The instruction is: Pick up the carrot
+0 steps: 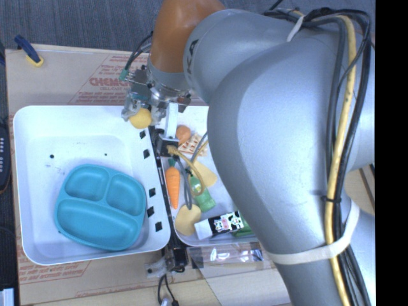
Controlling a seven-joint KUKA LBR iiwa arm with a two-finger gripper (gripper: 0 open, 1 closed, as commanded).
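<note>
Grey arm [280, 139], jaws on yellow object [140, 118]

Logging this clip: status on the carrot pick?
End effector above the bins' divider, yellow item at its tip. Orange carrot lying in right bin, ungrasped. Green toy beside it.

A robotics lab: below the gripper [150, 104] of an industrial arm [280, 126], two white bins [25, 171] sit on taped cardboard [95, 81], toy food inside
</note>
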